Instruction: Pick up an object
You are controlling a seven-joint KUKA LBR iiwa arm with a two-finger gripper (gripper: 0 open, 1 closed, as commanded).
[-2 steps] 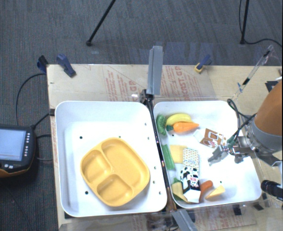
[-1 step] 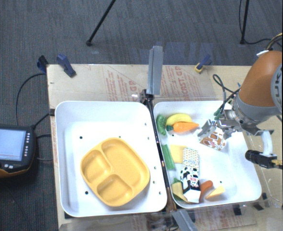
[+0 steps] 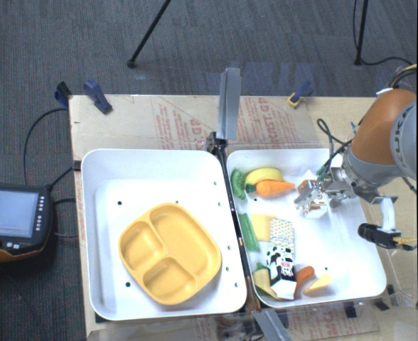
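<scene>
My gripper [image 3: 312, 199] hangs low over the upper middle of the right bin [image 3: 351, 258], on the arm that comes in from the right. It is just right of an orange carrot [image 3: 274, 187] and a yellow banana [image 3: 264, 174]. A small white object [image 3: 317, 211] lies right under it; I cannot tell whether it touches. Further down the bin lie a green cucumber [image 3: 249, 231], a yellow cheese slice [image 3: 261, 224], a patterned card [image 3: 281, 231], a cow-print carton [image 3: 281, 263], a red sausage [image 3: 303, 275] and a pale yellow wedge [image 3: 318, 284].
The left bin [image 3: 102, 190] holds a yellow divided plate [image 3: 169, 253]. A grey post [image 3: 229, 109] stands between the bins at the back. A green piece [image 3: 237, 183] sits by the right bin's left wall. A handheld screen [image 3: 10, 215] lies off the bench at left.
</scene>
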